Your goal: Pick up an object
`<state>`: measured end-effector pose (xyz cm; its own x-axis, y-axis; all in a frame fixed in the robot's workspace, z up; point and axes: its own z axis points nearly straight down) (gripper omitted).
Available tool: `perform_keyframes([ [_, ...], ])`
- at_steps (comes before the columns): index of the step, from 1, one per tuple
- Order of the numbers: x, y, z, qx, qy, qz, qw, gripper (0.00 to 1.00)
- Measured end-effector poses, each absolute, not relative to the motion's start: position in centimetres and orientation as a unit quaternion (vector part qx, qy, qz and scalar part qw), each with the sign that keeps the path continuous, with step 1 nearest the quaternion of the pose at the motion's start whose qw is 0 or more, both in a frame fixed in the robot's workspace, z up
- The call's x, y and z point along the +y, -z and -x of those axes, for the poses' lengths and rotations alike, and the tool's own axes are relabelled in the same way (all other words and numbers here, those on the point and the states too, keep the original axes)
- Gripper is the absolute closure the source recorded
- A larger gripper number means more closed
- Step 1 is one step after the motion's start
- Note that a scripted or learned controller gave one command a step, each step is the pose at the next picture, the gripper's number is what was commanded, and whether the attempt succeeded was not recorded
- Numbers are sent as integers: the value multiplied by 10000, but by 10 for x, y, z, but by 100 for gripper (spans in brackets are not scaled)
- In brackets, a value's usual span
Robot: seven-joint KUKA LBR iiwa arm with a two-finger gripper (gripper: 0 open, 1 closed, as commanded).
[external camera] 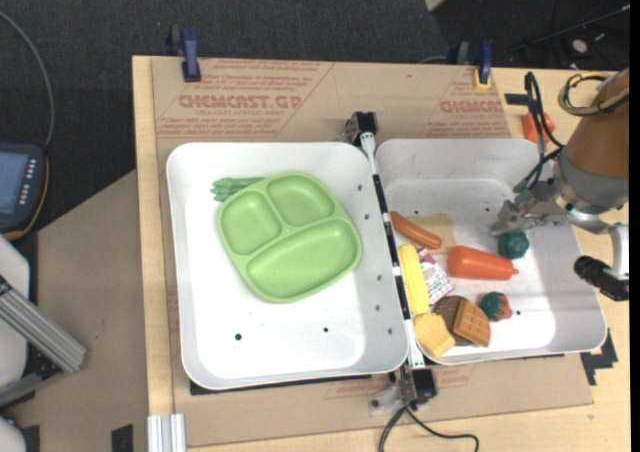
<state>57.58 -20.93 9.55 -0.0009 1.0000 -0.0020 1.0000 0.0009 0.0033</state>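
- Nearest in the right bin [560,335], by its near-left corner, lie a yellow wedge like cheese [434,335] and a brown ridged waffle piece [467,321], the two touching.
- Just right of them sits a small round toy, dark green with a red patch [496,306].
- A long yellow corn cob [409,279], smooth plastic, lies along the bin's left wall, with a pink-and-white printed packet [434,280] beside it.
- An orange carrot [481,263], glossy and tapered, lies across the middle of the bin, pointing left to right.
- Farther left rests a reddish-orange sausage [416,231], slim with rounded ends.
- A small teal rounded object [513,244] sits just beyond the carrot's right end, directly under the gripper [519,221]; it touches or nearly touches the fingertips, but whether the claw is open or closed on it cannot be told.
- The left bin [200,280] holds a light green divided plate [288,235] with three compartments, matte and rounded, and a green leafy piece [230,187] peeks out at its far-left edge.
- Both bins are shallow white plastic with rounded corners, on a pale wooden board [300,100] printed with red lettering.
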Motion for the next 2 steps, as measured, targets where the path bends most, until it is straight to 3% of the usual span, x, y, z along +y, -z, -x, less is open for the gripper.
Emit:
perform_keyframes([
  [1, -156, -187, -522, 7084, -13, -7059, 1, 100],
  [2, -83, -226, -558, 7100, -23, -7042, 21, 100],
])
